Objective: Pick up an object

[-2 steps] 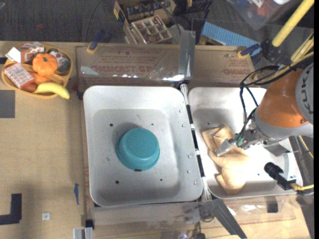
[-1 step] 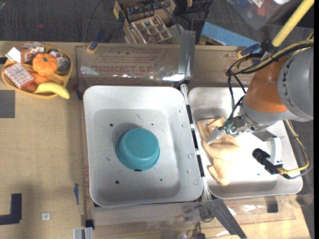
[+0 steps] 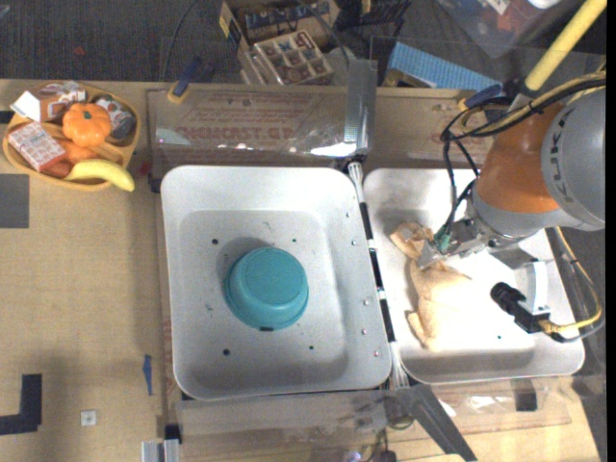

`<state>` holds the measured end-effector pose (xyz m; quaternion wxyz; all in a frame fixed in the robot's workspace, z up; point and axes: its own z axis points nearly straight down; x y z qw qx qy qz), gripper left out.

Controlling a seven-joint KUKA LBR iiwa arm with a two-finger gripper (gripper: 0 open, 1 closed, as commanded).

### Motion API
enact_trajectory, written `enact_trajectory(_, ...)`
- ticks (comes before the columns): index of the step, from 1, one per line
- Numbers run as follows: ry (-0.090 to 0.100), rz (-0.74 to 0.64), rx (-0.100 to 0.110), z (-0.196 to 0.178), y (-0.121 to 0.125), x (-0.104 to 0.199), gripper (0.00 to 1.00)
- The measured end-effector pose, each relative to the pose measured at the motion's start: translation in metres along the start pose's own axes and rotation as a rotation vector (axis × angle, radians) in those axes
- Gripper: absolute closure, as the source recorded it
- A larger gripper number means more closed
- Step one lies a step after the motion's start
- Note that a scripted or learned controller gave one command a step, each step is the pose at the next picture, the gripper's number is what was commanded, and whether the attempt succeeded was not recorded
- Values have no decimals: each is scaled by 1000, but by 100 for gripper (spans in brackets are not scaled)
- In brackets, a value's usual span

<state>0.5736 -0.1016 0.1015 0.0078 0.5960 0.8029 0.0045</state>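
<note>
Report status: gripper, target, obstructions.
Gripper low in right bin, at the tan cloth; finger state unclear. Teal bowl upside down in left bin, untouched. Nothing between gripper and cloth.

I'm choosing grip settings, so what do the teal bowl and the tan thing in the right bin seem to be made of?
Teal bowl: probably hard plastic, smooth and matte; even colour, clean round rim. Tan object: looks like soft cloth or crumpled paper; folded, irregular outline, creases. I can't tell which.
</note>
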Motion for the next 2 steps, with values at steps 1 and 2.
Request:
enact_trajectory(1,3,-91,2,10,-19,-4,100)
enact_trajectory(2,6,-324,11,-83,69,11,100)
